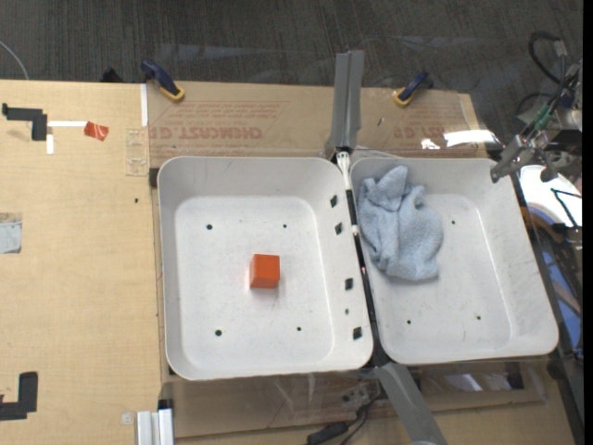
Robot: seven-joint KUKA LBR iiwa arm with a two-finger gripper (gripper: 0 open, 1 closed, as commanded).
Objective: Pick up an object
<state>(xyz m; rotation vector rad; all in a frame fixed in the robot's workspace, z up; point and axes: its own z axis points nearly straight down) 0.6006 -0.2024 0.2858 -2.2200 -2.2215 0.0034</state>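
Crowding right bin (519, 276): crumpled blue cloth (400, 222); orange cube (265, 272) left.

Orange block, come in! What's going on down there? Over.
Orange block alone in left bin, untouched. Blue cloth crumpled in right bin. Nothing blocking.

one fixed camera, high above the bench, looking down at a slant

it faces the bench from the near side and stands far enough back to take in both bins whole: the left bin (185, 248) and the right bin (500, 276) lie side by side across the middle. the wooden bench top (65, 248) runs off to the left, cardboard (250, 123) lies beyond the bins, and dark floor (259, 17) crosses the far edge.
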